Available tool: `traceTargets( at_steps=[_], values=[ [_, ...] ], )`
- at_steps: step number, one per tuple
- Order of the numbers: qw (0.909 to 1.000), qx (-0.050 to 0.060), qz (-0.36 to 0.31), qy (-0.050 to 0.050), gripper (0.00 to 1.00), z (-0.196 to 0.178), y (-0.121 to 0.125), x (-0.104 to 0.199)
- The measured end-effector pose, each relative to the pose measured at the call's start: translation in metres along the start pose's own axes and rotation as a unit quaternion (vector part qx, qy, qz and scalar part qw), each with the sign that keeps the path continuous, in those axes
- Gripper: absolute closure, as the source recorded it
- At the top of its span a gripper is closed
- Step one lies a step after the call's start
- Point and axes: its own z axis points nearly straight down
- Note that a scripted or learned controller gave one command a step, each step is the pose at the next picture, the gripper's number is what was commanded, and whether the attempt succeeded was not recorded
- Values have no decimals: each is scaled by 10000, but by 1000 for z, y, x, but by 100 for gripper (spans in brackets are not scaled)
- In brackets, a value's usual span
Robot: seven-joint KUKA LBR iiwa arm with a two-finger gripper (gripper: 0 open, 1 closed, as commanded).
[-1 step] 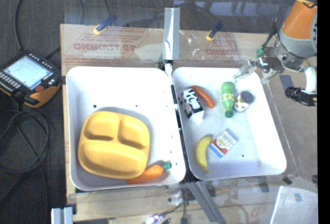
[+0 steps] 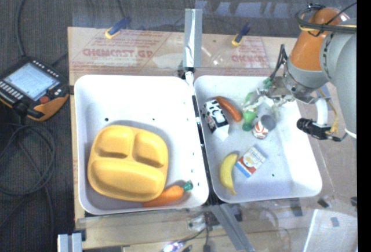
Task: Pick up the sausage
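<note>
Nearest item: orange plastic carrot with a green tip (image 2: 168, 195) is lying against the front wall of the left white bin (image 2: 87, 129), beside the yellow moulded divided tray (image 2: 128, 161).
Landmark: right white bin (image 2: 301, 178) is serving as the reference for everything below.
Sausage: reddish-brown toy sausage (image 2: 229, 108) is resting on the floor of the right white bin, near its rear left corner, just beside a small black-and-white carton (image 2: 213, 115).
Neighbours: yellow plastic banana (image 2: 228, 172) and a small white packet with red and blue print (image 2: 251, 161) are sitting toward the front of that bin.
Gripper: two-finger gripper (image 2: 268, 97) is hanging over the rear middle of the bin, apart from the sausage; cannot tell whether it is released or clenched, since green and grey clutter is blurring it.
Progress: nothing appears lifted; reaching, closing and raising all seem to be remaining.
</note>
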Motion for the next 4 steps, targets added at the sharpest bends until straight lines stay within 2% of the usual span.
traceTargets(
  at_steps=[1, 2, 3, 4],
  values=[
    [9989, -56, 471, -5, 0, 30, 8, 22],
    [9989, -69, 472, -22, 100, 22, 9, 22],
    [9904, 3, 1380, 15, 100, -72, -51, 38],
    [9802, 10, 1982, 20, 100, -83, -39, 23]
  ],
)
